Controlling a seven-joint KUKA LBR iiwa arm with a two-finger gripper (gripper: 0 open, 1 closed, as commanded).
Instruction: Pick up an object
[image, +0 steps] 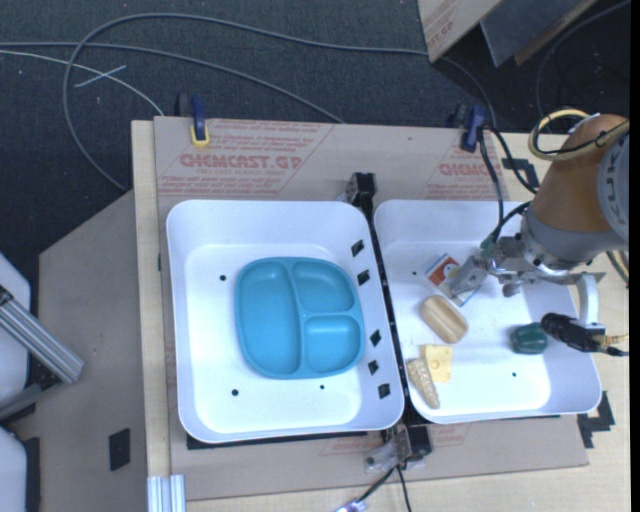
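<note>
— Orange-and-white, that small packet (440, 268) in the right bin (490, 375); my claw (463, 285) hangs low just beside it, and I take it for my target.
— So you're holding something?
— No, I see nothing gripped, and from this angle I can't tell whether my claw is open or closed. I judge I'm at the approach, the grab not yet made.
— What does the next move need?
— Centring over the packet, then coming straight down. It lies flat, so I expect poor purchase; the tan roll (443, 318) close below it looks an easier grip.
— What else is there?
— Five things in this bin, one of each: the packet, the roll, a yellow wedge (437, 360), a pale ridged piece (422, 386) just beside it, and a dark green lump (529, 340) well apart. There are two bins in all; the left bin (200, 300) holds one blue plate (300, 315) with three compartments.
</note>
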